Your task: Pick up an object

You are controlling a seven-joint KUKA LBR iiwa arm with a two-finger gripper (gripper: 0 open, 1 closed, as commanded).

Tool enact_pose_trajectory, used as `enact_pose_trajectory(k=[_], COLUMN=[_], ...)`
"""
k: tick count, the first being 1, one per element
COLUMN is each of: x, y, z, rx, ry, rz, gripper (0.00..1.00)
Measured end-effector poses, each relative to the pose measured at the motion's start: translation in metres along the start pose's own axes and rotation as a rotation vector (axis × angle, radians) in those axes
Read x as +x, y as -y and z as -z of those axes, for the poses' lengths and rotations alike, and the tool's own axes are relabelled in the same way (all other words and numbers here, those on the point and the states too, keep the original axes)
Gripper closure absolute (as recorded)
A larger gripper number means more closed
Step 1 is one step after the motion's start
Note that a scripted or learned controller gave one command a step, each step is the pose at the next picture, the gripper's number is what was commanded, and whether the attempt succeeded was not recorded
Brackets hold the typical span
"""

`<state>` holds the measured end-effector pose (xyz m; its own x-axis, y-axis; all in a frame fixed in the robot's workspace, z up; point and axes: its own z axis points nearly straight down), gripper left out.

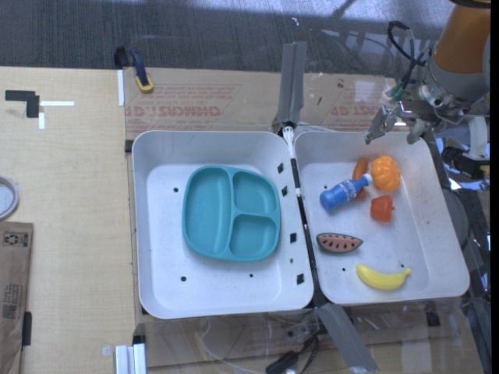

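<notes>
a: orange toy fruit (pixel 385 173) — where is it?
b: right bin (pixel 437 232), near twelve o'clock, touching the blue bottle (pixel 344 192).
a: gripper (pixel 396 125)?
b: at the bin's one o'clock rim, fingers spread apart, holding nothing.

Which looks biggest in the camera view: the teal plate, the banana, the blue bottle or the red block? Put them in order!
Largest to smallest, as they look:
1. Teal plate, by far.
2. Banana and blue bottle: they look about alike, so I won't rank them.
3. Red block, the smallest.
</notes>
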<state>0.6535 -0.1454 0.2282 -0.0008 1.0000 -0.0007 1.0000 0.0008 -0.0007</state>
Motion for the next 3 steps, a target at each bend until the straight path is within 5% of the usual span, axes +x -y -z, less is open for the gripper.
enact_pose_trajectory(k=[1, 2, 3], x=[-0.024, -0.005, -0.007], y=[0.012, 0.041, 0.039], z=[-0.117, -0.136, -0.124], rx=[-0.004, -0.001, -0.006], ry=[0.001, 0.000, 0.002], rz=[0.120, 0.105, 0.100], gripper=[0.00, 0.00, 1.00])
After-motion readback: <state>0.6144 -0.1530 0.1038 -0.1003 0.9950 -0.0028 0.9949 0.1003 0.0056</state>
